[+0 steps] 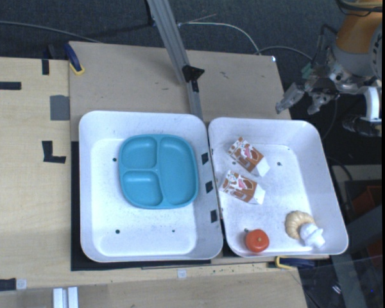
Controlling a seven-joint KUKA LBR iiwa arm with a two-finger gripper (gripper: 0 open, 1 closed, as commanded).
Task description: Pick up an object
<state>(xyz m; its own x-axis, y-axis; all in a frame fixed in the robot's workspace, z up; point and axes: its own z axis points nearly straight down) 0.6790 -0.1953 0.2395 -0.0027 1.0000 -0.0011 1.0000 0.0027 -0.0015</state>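
Tomato (257, 240) sits by the near edge of the right bin (321, 146), with two snack packets (246, 156) near the middle and a small toy (303, 226) in the near right corner. Gripper (305, 98) hangs past the far edge, jaws spread wide. Come straight down on one packet; it has room all around.
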